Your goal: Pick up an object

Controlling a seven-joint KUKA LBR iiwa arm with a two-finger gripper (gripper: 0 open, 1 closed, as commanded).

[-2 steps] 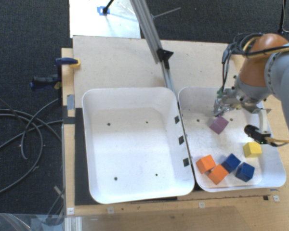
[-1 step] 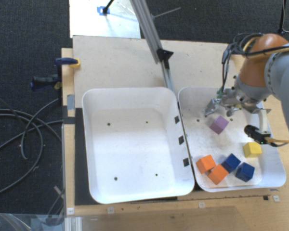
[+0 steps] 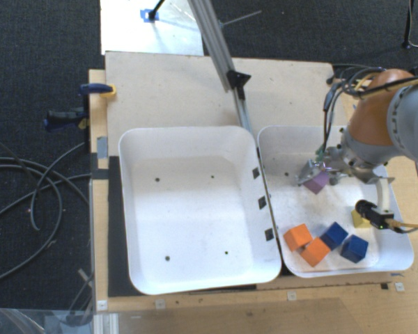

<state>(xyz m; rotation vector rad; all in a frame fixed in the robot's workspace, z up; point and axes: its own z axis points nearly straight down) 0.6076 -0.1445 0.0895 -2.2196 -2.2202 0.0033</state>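
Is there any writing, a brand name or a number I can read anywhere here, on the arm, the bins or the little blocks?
None can be read.
The arm shows no legible lettering or logo.
The small dark tabs on the wall between the two white bins are too small to tell whether they carry text.
The coloured blocks, such as the orange block and blue block, have plain faces.

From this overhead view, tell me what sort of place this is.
Probably a robotics lab test bench: a robot arm reaching over two white bins, coloured blocks for grasping, and loose cables on the carpet.
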